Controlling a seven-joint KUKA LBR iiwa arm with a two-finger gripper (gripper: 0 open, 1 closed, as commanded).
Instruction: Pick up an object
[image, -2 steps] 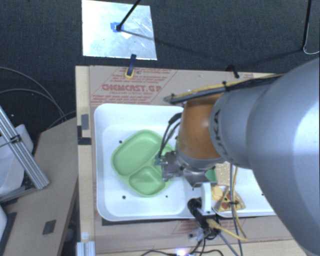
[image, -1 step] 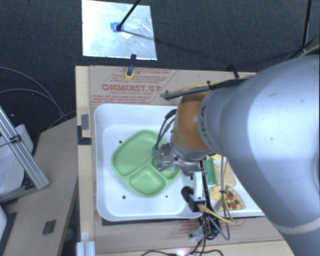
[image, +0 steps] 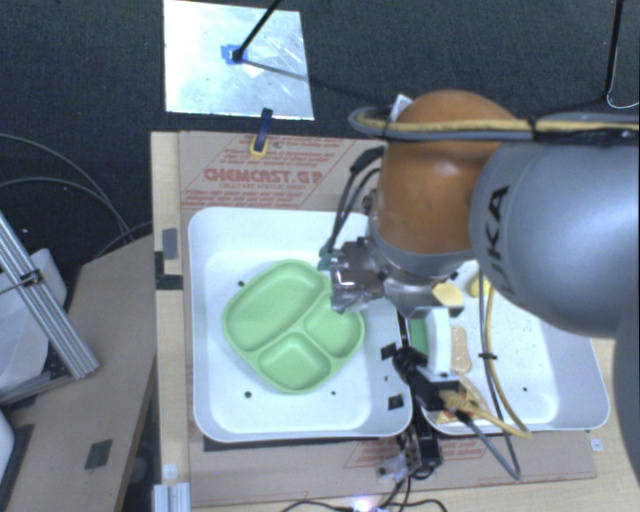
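Gripper (image: 345, 285) sits low over the left bin, at the right edge of the green plate. Metal fingers mostly hidden under the wrist housing; cannot tell how far apart they stand, or whether anything lies between them.

Count: one green divided plate (image: 290, 325), three compartments, lying flat in the left bin (image: 215, 405). Its right rim lies directly below or just beside the gripper; contact cannot be judged. One green item (image: 440, 330) and one tan strip (image: 460, 348) in the right bin (image: 570, 400), partly hidden by the arm. One small yellow piece (image: 448, 294) near the wrist; what it is unclear.

Two white bins side by side on a brown cardboard sheet (image: 270, 170) with red lettering. A blue-and-yellow clip (image: 262, 134) at the sheet's far edge. One grey arm (image: 560, 230) with orange band (image: 440, 170) covers much of the right bin. Cables (image: 490, 415) hang from the wrist across the bins' near edge.

Beyond: dark carpet (image: 80, 80), one shiny foil square (image: 238, 60), one aluminium rail (image: 40, 310) at left.
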